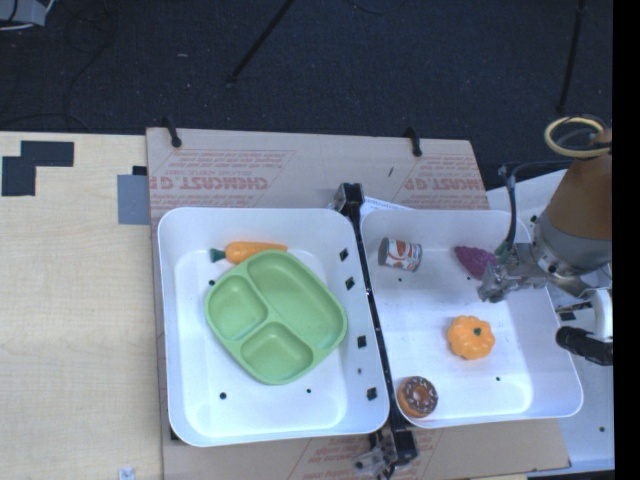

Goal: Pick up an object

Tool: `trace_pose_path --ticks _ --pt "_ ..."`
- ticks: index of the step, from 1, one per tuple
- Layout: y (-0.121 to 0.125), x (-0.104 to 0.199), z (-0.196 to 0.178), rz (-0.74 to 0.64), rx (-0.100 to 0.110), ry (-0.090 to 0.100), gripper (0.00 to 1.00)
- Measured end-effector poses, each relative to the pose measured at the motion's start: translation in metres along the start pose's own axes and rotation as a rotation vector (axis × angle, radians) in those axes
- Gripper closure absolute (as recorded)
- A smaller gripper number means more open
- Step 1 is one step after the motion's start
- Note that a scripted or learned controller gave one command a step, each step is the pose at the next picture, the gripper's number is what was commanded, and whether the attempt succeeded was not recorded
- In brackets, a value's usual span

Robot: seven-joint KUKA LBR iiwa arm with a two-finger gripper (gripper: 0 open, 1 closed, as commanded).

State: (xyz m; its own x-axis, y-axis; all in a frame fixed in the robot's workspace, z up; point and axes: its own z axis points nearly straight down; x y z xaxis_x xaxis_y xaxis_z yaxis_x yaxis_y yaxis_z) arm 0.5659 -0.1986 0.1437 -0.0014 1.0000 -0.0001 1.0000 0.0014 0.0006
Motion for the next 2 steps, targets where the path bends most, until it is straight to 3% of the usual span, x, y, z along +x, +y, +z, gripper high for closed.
trace_pose_path --ticks 2 --pt "0.002 -0.003 -0.106 0.000 -0.004 -0.002 1.00"
